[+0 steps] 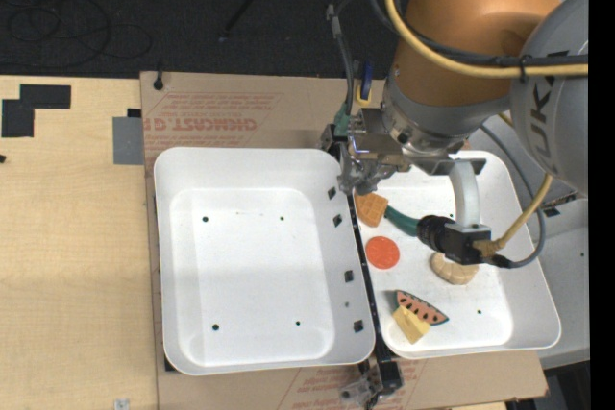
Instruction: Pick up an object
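Note:
My gripper (358, 178) hangs over the far left corner of the right bin (524, 326), close to the wall between the two bins. Just below its tip lies an orange wedge (372, 207); whether it touches the gripper I cannot tell. A teal handle-shaped piece (402, 223) runs off to the right of the wedge. A red-orange disc (383, 252) lies in front of the wedge. Further right sits a tan round bun (454, 271), partly hidden by the arm's gear. A watermelon slice (423, 308) and a yellow block (411, 326) rest near the front rim.
The left bin (173, 254) stands beside the right one, the two sharing a dividing wall. Both sit on a cardboard sheet (231, 110) on a pale wooden bench. The large orange and grey arm covers the right bin's far part.

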Robot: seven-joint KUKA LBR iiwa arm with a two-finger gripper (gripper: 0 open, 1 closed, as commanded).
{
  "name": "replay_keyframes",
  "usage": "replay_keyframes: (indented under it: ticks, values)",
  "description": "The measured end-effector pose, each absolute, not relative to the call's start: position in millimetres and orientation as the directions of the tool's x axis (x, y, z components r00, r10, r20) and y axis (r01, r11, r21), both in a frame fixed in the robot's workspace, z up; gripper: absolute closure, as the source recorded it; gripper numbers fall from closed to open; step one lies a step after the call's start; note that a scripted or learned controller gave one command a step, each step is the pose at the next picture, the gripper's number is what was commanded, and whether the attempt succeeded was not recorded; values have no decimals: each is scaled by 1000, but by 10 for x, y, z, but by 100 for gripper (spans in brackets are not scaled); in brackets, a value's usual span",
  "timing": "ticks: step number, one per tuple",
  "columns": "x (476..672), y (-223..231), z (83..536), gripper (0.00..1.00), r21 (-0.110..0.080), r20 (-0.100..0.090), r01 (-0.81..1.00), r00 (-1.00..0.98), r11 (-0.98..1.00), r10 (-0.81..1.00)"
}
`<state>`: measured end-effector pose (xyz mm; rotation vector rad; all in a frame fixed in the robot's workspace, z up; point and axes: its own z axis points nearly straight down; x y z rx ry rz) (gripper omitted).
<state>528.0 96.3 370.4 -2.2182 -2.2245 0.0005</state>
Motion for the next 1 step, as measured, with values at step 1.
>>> replay_keyframes:
  ticks: [1]
  values:
    - [4949,582,3975,100,-2,-1,1000,1,-1,1000]
